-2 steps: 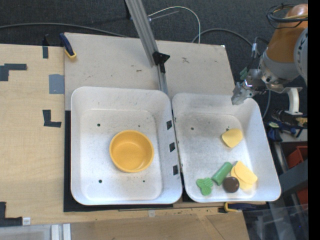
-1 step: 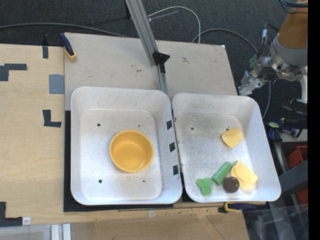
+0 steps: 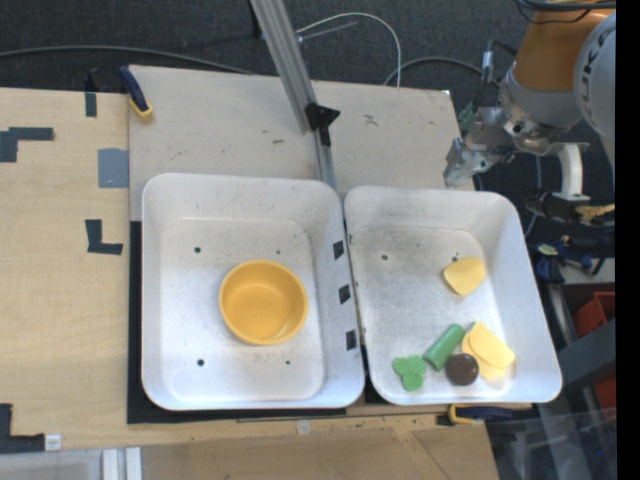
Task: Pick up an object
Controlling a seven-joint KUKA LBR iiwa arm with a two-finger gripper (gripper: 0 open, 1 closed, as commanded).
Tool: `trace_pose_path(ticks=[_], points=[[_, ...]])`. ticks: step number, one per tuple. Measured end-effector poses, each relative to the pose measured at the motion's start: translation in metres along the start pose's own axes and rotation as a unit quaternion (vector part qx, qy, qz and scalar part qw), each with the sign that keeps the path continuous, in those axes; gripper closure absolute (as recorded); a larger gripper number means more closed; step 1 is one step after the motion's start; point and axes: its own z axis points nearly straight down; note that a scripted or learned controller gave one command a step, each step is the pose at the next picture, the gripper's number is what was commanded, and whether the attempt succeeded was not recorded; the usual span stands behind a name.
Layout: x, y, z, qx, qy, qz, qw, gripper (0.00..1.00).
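Observation:
My gripper hangs above the far right rim of the right bin, with nothing visible in it. Inside that bin a pale yellow wedge lies at the right middle. Near the front right corner a green cylinder rests beside a green leafy piece, a dark brown ball and a yellow block. In the left bin a yellow bowl sits upright near the middle.
A slanted metal pole crosses the back of the bench and ends at a black clamp just behind the bins' shared wall. Cables trail over the dark floor behind. Clutter sits off the bench's right side.

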Motion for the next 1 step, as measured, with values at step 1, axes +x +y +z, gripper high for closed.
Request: trace_pose_path(ticks=[1], points=[[0.0519,0.0008,0.0138,0.001,0.0,0.0,1.0,1.0]])
